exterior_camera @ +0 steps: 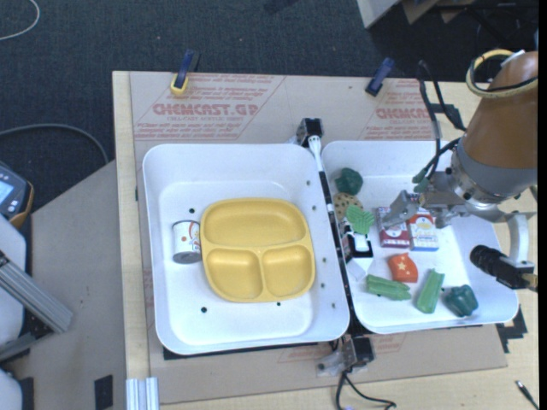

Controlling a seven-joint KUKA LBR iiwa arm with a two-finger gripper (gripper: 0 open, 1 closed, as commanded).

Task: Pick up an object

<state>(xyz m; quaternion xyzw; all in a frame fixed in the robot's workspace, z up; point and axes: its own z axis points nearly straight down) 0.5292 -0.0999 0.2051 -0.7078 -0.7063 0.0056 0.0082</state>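
My gripper (400, 215) hangs over the middle of the right bin (487, 171), reaching in from the right. Directly beneath it and a little to its right lies a red and white carton (415, 233). A red toy fruit (403, 268) sits just in front of the carton. To the gripper's left lie a light green leafy piece (360, 220), a tan perforated piece (344, 203) and a dark green round piece (349, 180). Nothing shows as lifted off the bin floor.
Along the right bin's front lie a green pod (387, 288), a green block (429, 290) and a dark green pepper (461, 300). A black and white item (360, 245) rests by the divider. The left bin (162, 195) bears a yellow divided plate (256, 248) and a small can (185, 241).
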